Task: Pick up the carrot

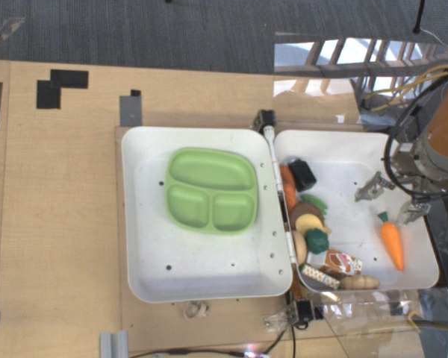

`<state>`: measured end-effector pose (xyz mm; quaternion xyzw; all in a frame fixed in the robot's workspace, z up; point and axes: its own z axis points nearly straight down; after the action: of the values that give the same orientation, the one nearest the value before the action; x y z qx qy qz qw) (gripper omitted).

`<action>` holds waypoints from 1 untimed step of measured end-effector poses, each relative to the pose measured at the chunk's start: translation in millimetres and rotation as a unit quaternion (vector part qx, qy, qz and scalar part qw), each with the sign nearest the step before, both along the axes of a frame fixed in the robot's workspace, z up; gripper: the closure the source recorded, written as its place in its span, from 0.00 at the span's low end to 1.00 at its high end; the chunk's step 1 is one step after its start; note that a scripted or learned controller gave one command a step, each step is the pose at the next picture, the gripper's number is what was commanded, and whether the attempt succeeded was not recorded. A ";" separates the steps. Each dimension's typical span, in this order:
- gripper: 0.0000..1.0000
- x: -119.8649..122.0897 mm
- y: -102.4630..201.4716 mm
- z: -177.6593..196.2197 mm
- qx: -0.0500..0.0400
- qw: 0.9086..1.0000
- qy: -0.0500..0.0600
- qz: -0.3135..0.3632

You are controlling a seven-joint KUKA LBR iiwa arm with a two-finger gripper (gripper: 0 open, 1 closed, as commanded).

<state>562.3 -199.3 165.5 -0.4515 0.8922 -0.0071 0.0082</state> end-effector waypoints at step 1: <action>0.00 -60.0 -5.5 -68.6 0.004 0.999 0.009 0.043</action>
<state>502.3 -204.8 96.9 -0.4898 0.8718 0.0009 0.0018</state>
